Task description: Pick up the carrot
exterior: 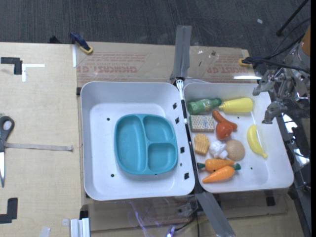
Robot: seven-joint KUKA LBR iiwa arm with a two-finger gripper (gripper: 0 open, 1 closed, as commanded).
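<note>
Gripper (273, 104) sits at right bin's (276, 179) far-right edge, partly tangled among cables; finger state cannot be determined. Carrot (218, 174) lies unobstructed near front wall.

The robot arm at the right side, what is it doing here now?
The arm's end effector sits above the upper right edge of the right bin, apart from the toy food inside. Two carrots lie side by side near the front of that bin, with a banana, a green bottle and other pieces around. None is lifted. The left bin holds a blue divided plate.
</note>
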